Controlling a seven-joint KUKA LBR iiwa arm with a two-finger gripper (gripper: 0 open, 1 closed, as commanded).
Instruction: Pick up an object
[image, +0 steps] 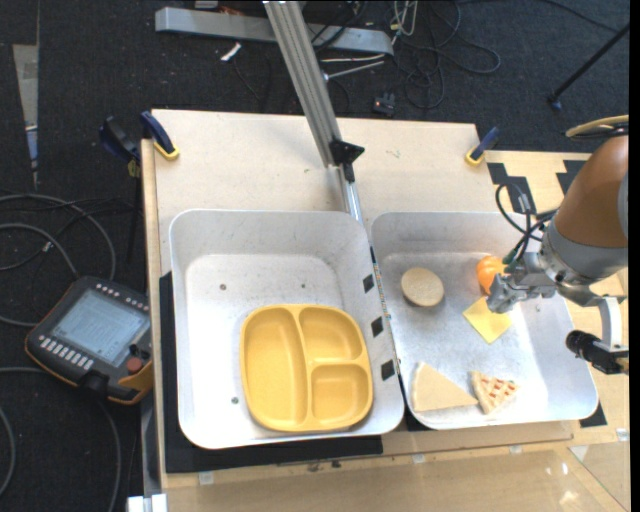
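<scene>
Clearly the work is at the approach stage: nothing has been lifted, and the end effector (500, 297) sits low in the right bin (560, 395), at its far right part, with the grey arm (590, 215) coming in over that bin's right wall. Its tip is just beside the orange ball (488, 271) and at the upper corner of the yellow cheese slice (487, 322); whether it touches either one I cannot tell. Whether the end effector is apart or together is also beyond what the view gives, since the tip is small and dark against the bin floor. No object can be seen gripped in it.

The right bin holds 5 candidates. Besides the ball and the cheese slice, a round tan biscuit (423, 288) lies near the bin's left wall, well apart from the tip, and along the near edge lie a pale bread wedge (440, 389) and a pizza slice (495, 391), just beside each other. The left bin (200, 300) carries a yellow divided plate (305, 368) with 3 compartments.

My judgement is that the ball or the cheese slice is the target. The next move calls for centring on 1 of them, closing, then rising straight up. The flat slice looks hard to pinch; the ball may roll away.
</scene>
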